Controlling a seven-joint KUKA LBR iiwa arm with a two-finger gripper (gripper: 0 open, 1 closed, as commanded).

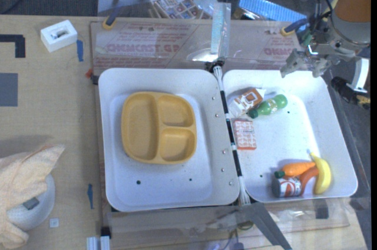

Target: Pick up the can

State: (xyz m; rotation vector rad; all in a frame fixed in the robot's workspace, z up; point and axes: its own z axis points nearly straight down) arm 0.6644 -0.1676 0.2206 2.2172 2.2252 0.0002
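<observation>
In the near right corner of the right bin (pixel 336 125), the can (pixel 287 187) lay on its side, red and white, its long axis running roughly left to right along the bin's front wall. A carrot (pixel 298 169) rested against its upper side, touching or very nearly so, and a banana (pixel 322 175) curved just beside its right end. These two neighbours hemmed the can in from behind and from the right, leaving its left end and front side the freer approaches.

Farther up the same bin, well apart from the can, sat a small printed card (pixel 244 134) near the dividing rim, a crumpled packet (pixel 247 99) and a green toy vegetable (pixel 269 105). The left bin (pixel 112 142) held a yellow divided plate (pixel 159 127).

The gripper (pixel 306 63) hung over the far right corner of the right bin, above its back rim, on the grey arm (pixel 350 1) reaching in from the right. Whether its fingers were apart or together could not be told; the metal parts blurred into one another. The can therefore lay toward the camera from the gripper, across nearly the whole depth of the bin and slightly to the left. Judging from this, the coming move would call for travel toward the front wall, and fingers set across the can's short width, not along its length, with the carrot a likely obstacle.
</observation>
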